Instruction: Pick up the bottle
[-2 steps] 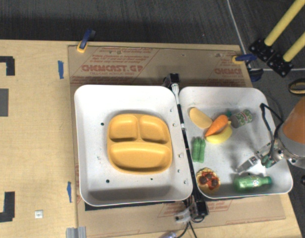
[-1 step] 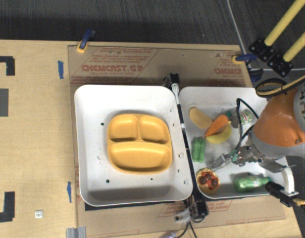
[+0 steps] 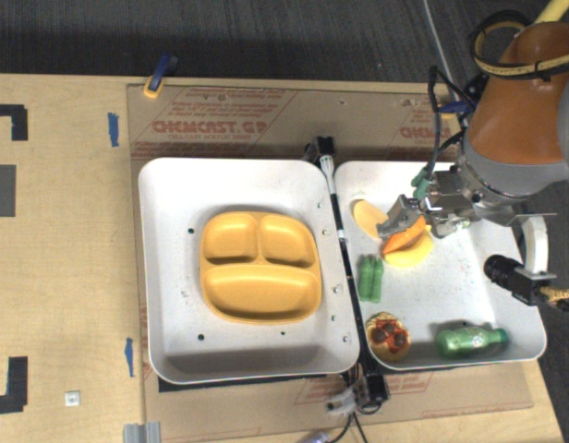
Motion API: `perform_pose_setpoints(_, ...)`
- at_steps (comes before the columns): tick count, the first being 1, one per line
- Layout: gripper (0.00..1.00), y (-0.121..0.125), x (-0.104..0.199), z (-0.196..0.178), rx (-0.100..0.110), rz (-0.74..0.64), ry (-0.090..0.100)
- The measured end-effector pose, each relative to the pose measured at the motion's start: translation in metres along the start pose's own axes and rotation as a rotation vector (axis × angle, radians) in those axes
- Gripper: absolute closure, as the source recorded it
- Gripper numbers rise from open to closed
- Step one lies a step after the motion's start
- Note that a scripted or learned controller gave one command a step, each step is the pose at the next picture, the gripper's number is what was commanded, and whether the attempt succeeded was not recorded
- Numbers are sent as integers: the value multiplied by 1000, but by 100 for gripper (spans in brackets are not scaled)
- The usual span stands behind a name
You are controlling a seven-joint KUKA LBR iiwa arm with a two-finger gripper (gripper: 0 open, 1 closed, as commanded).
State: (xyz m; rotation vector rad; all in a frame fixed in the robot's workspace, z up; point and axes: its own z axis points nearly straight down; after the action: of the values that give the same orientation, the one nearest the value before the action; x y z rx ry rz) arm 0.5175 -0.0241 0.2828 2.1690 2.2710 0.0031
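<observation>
text: "CHEMCAST GP" | colour: red | on: brown board (image 3: pixel 266 109) behind bins

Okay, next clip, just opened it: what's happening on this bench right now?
A KUKA arm reaches in from the right over the right bin. Its gripper hangs above an orange and yellow piece near the bin's middle. The green bottle it is meant to pick up lies on its side by the bin's near edge, apart from the gripper and untouched. The left bin holds a yellow divided tray.
</observation>
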Motion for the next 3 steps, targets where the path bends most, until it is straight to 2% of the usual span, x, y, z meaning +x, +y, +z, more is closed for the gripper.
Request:
perform_pose_setpoints(1, 0, -6, 16, 99, 4, 125, 0)
perform_pose_setpoints(2, 0, 4, 14, 98, 2, 448, -2)
perform_pose_setpoints(3, 100, 5, 14, 89, 2, 447, -2)
